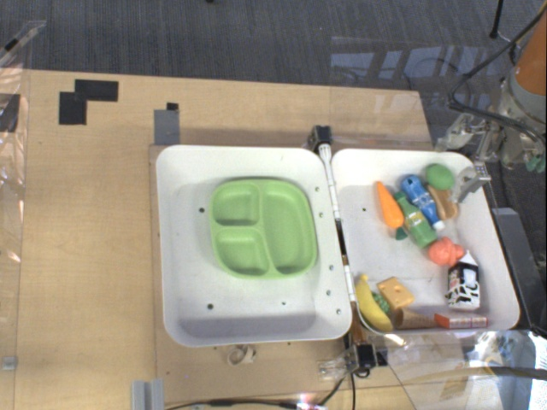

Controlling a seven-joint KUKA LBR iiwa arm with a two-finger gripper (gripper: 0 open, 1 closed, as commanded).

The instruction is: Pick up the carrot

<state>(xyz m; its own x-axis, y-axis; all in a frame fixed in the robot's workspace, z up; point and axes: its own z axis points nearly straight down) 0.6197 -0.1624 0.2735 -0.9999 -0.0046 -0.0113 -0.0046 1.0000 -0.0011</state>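
A wooden bench (94,254) carries two shallow white bins side by side. The left bin (184,310) holds a green plate (261,229) with three compartments, set near its middle. The right bin (363,242) holds a scatter of small toys.

The grey arm (526,88) with its orange band sits at the far right edge, outside the right bin's far right corner. The gripper (473,180) hangs at that bin's far right rim, above no toy, and whether its jaws are spread or pressed together cannot be told from here.

Among the toys, a yellow banana (369,301) lies along the near left corner, with a tan block (396,294) just beside it. A black-and-white carton (462,285) stands at the near right. A green bottle (416,225) and a blue bottle (420,195) lie in the far half, a green ball (439,176) beyond them. The carrot (391,207) lies in the far half of the right bin, left of the bottles and just beside them, well apart from the gripper. An orange-pink lump (444,251) sits near the carton.
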